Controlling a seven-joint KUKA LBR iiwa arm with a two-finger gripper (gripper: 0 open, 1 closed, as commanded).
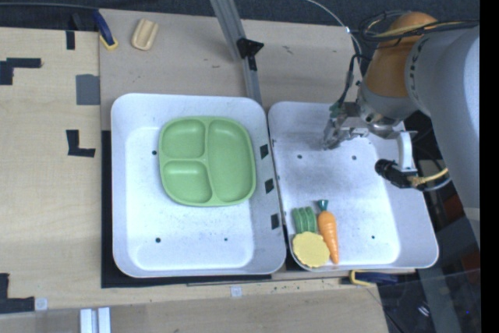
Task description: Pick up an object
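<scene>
In the right bin (351, 191) several toy foods lie at the near left corner: an orange carrot (328, 234), a green ridged piece (305, 219) and a yellow round piece (310, 249). My gripper (334, 136) hangs over the far part of the right bin, well behind the toys, pointing down toward the bin floor. Nothing shows between its tips. A green divided plate (207, 160) lies in the left bin (140, 191).
A grey metal pole (226, 8) slants across the bench behind the bins. A small tan object (144, 34) and a blue-yellow clip (105, 29) lie on the bench at the far left. The arm's body (437, 90) stands at the right.
</scene>
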